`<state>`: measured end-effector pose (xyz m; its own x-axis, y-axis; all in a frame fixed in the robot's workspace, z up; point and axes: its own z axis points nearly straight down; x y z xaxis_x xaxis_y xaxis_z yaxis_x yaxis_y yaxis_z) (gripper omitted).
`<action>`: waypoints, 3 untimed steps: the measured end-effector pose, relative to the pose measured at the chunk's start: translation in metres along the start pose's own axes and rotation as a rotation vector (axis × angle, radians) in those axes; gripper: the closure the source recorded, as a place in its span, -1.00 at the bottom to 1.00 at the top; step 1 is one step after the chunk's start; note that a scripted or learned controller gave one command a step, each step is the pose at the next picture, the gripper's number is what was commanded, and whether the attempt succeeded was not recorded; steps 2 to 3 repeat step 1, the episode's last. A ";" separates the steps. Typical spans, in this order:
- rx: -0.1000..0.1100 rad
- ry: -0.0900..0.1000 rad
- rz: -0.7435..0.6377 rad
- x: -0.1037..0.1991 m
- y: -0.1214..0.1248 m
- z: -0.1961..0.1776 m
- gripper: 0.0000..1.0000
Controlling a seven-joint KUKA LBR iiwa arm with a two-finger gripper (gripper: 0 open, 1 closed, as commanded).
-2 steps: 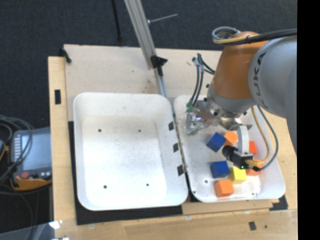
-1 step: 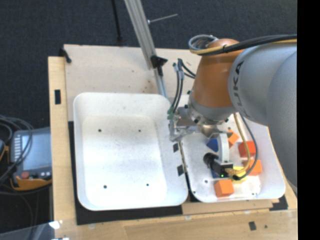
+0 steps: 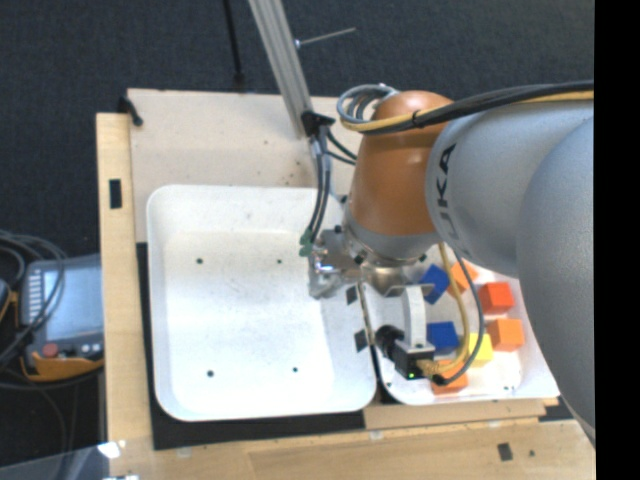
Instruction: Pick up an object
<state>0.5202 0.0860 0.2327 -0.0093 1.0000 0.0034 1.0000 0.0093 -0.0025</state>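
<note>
Approach step in hand: hand (image 3: 385, 280) hangs over the right bin (image 3: 490, 392) at the surface's front-right corner, its grip state indeterminable; a blue block (image 3: 436, 284) lies just beside it; next move, in my judgement, requires centring over it and descending.

I lose most of the shallow white right-hand bin (image 3: 508, 376) under the grey robot arm with its orange band (image 3: 500, 178). A blue plastic block (image 3: 436, 284) and an orange plastic block (image 3: 497, 296) peek out only in part, and a yellow piece (image 3: 481, 349) beside them is too covered for me to name. The grey screen pendant (image 3: 55, 306) is cropped at the left edge.
</note>
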 end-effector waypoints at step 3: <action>0.000 -0.001 0.007 -0.003 0.001 0.001 -1.00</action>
